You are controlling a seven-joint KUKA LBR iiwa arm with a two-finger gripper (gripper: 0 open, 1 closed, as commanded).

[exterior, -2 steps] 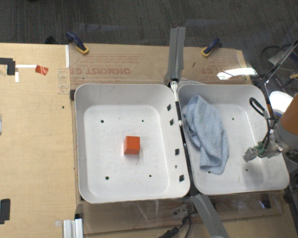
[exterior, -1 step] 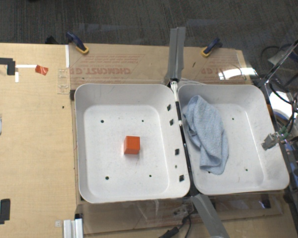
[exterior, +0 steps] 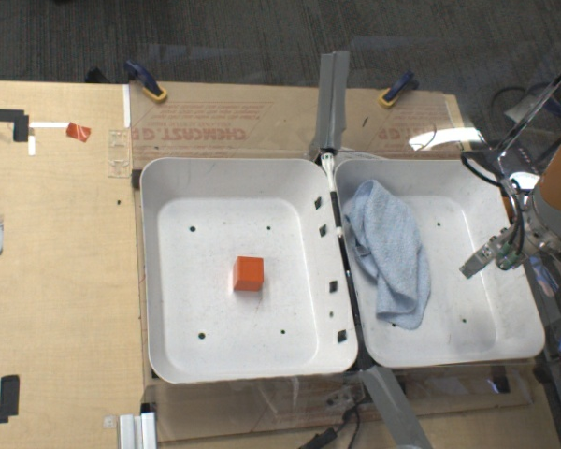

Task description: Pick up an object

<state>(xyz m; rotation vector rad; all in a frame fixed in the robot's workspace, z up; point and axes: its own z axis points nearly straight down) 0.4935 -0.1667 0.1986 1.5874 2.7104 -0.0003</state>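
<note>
An orange-red cube (exterior: 249, 274) rests near the middle of the left bin (exterior: 168, 204). A crumpled light-blue cloth (exterior: 390, 250) lies along the left side of the right bin (exterior: 449, 181), close to the divider. My gripper (exterior: 481, 259) hangs over the right side of the right bin, well to the right of the cloth and apart from it. Nothing shows between its fingers, and they are too small and dark to read.
A grey bar (exterior: 331, 101) runs back from the gap between the bins. Clamps (exterior: 146, 80) hold cardboard behind the bins. Cables (exterior: 505, 171) hang near the arm at the right edge. A wooden bench top (exterior: 47, 279) lies to the left.
</note>
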